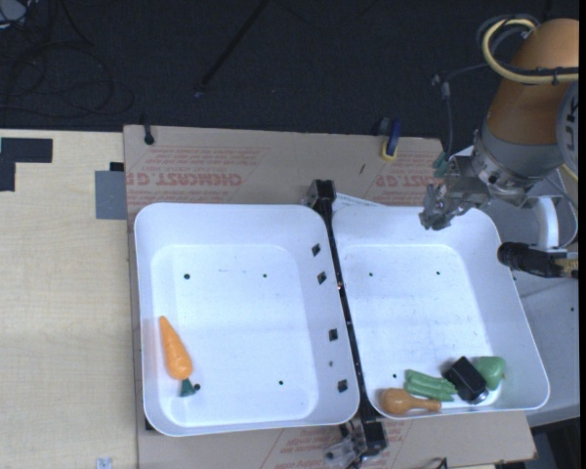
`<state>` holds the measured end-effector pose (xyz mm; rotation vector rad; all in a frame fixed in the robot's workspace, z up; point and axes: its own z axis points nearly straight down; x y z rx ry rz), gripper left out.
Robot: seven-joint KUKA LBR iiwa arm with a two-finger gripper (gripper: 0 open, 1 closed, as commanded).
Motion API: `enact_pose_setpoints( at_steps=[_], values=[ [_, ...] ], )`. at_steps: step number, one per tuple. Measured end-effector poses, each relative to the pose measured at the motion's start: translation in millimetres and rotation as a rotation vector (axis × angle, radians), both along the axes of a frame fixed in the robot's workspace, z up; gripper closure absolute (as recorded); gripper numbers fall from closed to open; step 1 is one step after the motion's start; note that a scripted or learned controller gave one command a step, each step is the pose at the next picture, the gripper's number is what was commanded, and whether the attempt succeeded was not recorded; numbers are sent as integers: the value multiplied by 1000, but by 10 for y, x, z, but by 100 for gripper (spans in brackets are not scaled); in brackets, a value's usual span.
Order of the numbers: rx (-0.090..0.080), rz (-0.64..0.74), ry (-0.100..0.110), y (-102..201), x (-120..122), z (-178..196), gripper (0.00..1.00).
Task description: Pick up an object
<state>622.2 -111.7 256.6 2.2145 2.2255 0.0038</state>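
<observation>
Two shallow white bins sit side by side on a cardboard sheet [273, 169] printed with red lettering. I see the left bin [230, 225] and the right bin [425, 252] meeting at a black divider [334, 301]. A blue-and-yellow clamp [391, 137] grips the sheet's far edge. The pale wooden surface [49, 301] carries black patches [15, 159] and a grey patch [108, 193]; cables [39, 57] lie on the dark floor beyond.
</observation>
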Motion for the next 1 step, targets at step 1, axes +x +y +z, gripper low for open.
enact_pose_setpoints(
  at_steps=[1],
  values=[
    [1,-1,0,413,-217,602,100]
  ],
)
